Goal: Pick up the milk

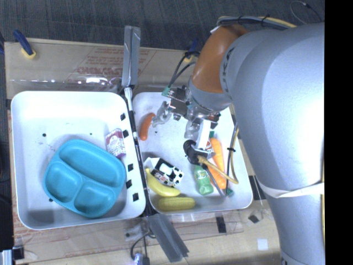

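One milk carton [167, 174] lies beside one banana [157, 185], near one green bottle [204, 182]; gripper [177, 123] state cannot be told

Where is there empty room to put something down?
The back of the left bin, behind the blue plate, is bare. The right bin's front is crowded with banana, corn, carton, green bottle and carrot.

Bright, even light falls from above. The left bin [55, 115] nearly washes out white, with soft grey shadow beside the blue tray [83, 175]. The grey arm [281, 104], nearest the lens, looks slightly soft and grainy
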You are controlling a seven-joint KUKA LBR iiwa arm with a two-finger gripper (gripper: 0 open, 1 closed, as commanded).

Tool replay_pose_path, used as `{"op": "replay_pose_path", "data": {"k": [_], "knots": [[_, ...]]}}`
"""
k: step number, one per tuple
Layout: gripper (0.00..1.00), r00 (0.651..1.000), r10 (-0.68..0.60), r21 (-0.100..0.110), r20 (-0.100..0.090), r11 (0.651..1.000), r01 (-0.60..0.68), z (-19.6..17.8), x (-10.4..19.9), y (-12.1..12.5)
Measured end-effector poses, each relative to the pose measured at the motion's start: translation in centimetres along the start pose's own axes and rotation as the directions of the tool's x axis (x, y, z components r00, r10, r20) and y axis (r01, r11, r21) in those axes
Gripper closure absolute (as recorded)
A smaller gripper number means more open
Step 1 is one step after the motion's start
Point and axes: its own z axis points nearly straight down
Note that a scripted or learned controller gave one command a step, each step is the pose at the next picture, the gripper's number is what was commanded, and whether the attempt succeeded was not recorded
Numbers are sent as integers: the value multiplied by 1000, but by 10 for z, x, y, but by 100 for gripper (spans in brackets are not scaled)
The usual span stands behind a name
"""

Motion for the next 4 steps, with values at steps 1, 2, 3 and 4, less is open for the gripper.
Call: {"op": "replay_pose_path", "data": {"k": [1, 2, 3, 4], "knots": [[0, 993, -120, 4, 1, 993, 120, 1, 4, -19], [0, 991, -137, 2, 0, 991, 137, 1, -47, -87], [0, 1000, 14, -12, -11, 1000, -14, 80, -72, -81], [100, 1000, 14, -16, -6, 1000, -14, 70, -75, -78]]}}
